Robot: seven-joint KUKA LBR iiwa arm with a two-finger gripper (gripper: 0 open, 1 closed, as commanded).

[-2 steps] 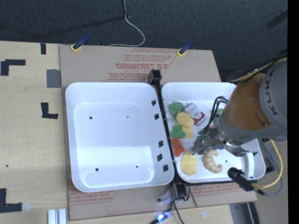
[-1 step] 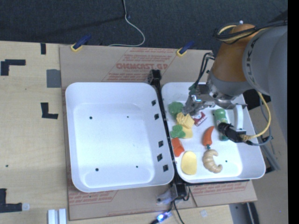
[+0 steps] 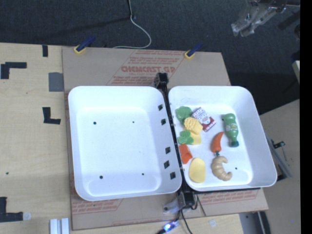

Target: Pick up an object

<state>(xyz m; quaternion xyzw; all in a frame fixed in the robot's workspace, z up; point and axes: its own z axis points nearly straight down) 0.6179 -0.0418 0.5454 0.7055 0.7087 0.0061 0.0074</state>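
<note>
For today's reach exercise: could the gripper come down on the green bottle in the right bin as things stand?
Probably yes. The green bottle lies apart from the other toys, near the right bin's far wall, nothing over it. The gripper hangs high, beyond the bin.

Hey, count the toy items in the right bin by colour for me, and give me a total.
Green: 3 (bottle, two leafy pieces)
Yellow: 2
Orange-red: 2
Tan croissant: 1
Red-and-white packet: 1
Total: 9

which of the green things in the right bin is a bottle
The green bottle lying near the right bin's right wall, beside the orange pepper. The other green pieces are leafy vegetable shapes close to the divider.
</note>
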